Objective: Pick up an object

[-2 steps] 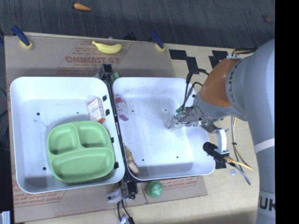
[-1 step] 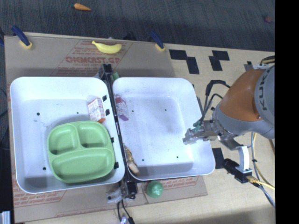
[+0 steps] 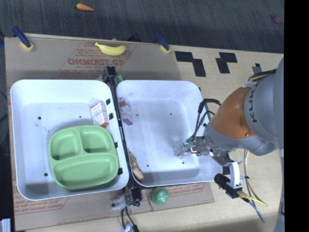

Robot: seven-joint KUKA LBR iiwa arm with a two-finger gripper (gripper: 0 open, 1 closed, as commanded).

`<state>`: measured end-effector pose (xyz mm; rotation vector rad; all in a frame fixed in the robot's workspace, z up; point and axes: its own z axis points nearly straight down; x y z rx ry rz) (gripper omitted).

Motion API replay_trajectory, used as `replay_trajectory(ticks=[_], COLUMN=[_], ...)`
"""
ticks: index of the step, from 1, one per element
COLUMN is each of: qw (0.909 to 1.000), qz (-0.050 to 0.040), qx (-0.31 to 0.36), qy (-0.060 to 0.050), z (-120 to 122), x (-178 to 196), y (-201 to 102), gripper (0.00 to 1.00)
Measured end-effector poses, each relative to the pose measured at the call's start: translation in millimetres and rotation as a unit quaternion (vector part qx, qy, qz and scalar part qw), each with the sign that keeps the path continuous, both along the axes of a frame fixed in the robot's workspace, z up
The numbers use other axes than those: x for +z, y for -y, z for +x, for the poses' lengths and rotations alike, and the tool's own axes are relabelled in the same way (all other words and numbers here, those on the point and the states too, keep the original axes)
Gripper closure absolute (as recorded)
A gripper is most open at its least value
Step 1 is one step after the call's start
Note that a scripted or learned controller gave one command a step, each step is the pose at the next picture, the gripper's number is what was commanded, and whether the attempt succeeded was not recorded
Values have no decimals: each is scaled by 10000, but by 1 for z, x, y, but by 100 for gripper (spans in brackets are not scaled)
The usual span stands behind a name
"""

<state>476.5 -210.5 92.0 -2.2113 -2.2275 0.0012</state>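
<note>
My gripper (image 3: 185, 149) is low inside the right bin (image 3: 159, 88), close to its right wall and near the front, over bare white floor. No object can be seen at its tip. A purple and white packet (image 3: 125, 111) lies against the right bin's left wall, far from the gripper. A tan object (image 3: 135, 168) rests in that bin's front left corner. In the left bin (image 3: 29, 93) sit a green divided tray (image 3: 84, 156) and a small red and white carton (image 3: 99, 114).
A yellow banana (image 3: 111, 48) lies on the cardboard behind the bins. A green ball (image 3: 160, 195) sits in front of the right bin. Blue clamps (image 3: 22, 37) hold the cardboard's back edge. An orange carrot (image 3: 85, 7) lies on the floor beyond.
</note>
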Motion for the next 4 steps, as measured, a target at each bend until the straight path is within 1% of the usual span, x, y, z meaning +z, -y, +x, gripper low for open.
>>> replay_trajectory(ticks=[1, 2, 3, 4], qw=[10000, 10000, 10000, 10000], qz=[-1, -5, 0, 0], qx=[9, -20, -15, -8], qy=[-1, 3, 2, -9], z=[57, 12, 12, -1], x=[0, 42, 42, 6], y=[-65, -10, -11, 0], gripper=[100, 100, 0, 0])
